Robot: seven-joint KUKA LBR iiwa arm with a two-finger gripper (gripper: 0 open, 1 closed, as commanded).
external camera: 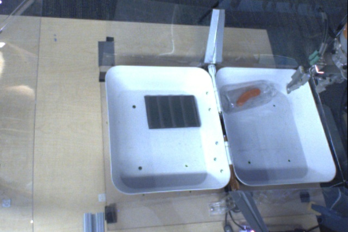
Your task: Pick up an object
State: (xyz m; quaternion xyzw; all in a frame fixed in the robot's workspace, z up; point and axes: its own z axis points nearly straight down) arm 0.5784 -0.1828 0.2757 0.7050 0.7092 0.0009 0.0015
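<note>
Overhead slanted view of a pale wooden surface (60, 133) carrying two shallow white bins side by side. The left bin (125, 171), at the centre of the frame, holds a dark ribbed rectangular pad (172, 111) lying flat in its upper half. The right bin (321, 165) holds the one graspable item in this scene: a clear plastic bag (249, 96) with an orange object inside, lying in the bin's upper left corner, just beside the divider between the two bins. The exact nature of the orange content is too small to tell.

The gripper (298, 82) enters at the right edge of the frame and sits over the upper right rim of the right bin, with wrist hardware and cabling behind it toward the frame's right border. It is well apart from the bag and carries nothing visible. Whether the fingers are apart or together cannot be told at this resolution; only a pale angled tip is distinguishable.

Task progress, judged from this arrangement: nothing has been picked up. The bag rests on the bin floor, untouched. What remains is the whole sequence: travel leftward across the bin to the bag, descent, closure on it, and lift. The slack, crumpled film may make a firm hold uncertain.

No brand, label or legible writing appears on the bag, the bins or the surface.
</note>
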